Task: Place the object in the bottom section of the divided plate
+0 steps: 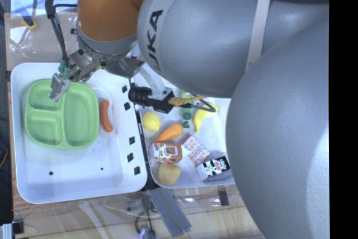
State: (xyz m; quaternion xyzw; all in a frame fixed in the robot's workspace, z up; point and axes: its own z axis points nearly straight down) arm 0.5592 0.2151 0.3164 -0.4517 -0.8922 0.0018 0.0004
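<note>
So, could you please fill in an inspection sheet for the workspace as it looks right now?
Surface: two white bins side by side, left bin and right bin.
Job's things: green divided plate in the left bin; orange sausage beside its right edge, on the bin floor.
Clutter: right bin holds a carrot, lemon, potato and small cartons.
Grippers: gripper over the plate's upper rim; finger state unclear.
Cables: black cable along the wrist.
Surroundings: wooden bench.
</note>
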